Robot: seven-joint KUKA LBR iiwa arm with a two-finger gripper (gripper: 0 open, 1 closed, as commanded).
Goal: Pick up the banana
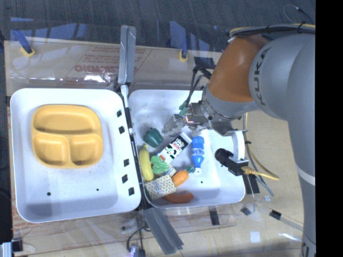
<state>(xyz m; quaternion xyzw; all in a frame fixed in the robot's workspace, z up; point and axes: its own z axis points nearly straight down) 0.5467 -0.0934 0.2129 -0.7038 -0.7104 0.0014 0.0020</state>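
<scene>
Camera view: approaching the banana, not yet gripping

Hovering with the gripper (179, 123) over the middle of the right bin (228, 189), well apart from the banana (146, 164). Impossible to tell if open or closed. Lying along the left wall of that bin, yellow, smooth and curved, touching a green toy (159, 166). Probably needing next a move to the left and down. Crowding around: blue bottle (197, 152), orange carrot (180, 178). Resting in the left bin (21, 197), a yellow plastic tray (67, 134).

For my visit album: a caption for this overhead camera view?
Gripper hovers over the toy-filled right bin; banana lies by its left wall.
</scene>
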